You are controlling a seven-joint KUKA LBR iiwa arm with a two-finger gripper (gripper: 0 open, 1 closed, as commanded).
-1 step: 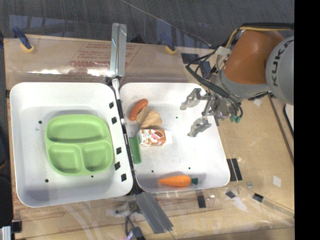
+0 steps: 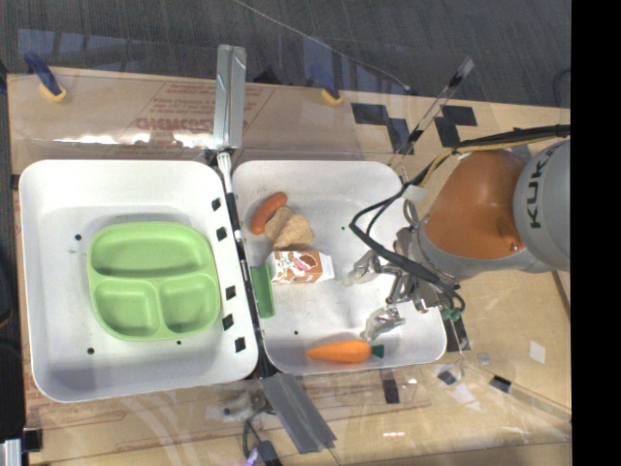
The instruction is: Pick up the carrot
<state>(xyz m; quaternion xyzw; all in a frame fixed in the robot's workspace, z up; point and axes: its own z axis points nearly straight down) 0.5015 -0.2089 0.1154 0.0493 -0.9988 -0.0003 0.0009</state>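
Note:
The carrot (image 2: 340, 352), orange with a dark green stub at its right end, lies flat along the front wall of the right bin (image 2: 320, 175). My gripper (image 2: 374, 296) hangs over the right side of that bin, just behind the carrot's green end. Its fingers are open, with nothing between them. One fingertip (image 2: 382, 324) sits close to the carrot's right end, and I cannot tell whether it touches it. The other fingertip (image 2: 362, 269) is farther back.
A sausage (image 2: 269, 212), a tan bread-like piece (image 2: 290, 229) and a small carton (image 2: 296, 267) lie in the right bin's left half. A green strip (image 2: 262, 291) rests at the divider. The left bin (image 2: 49, 221) holds a green divided plate (image 2: 152, 280).

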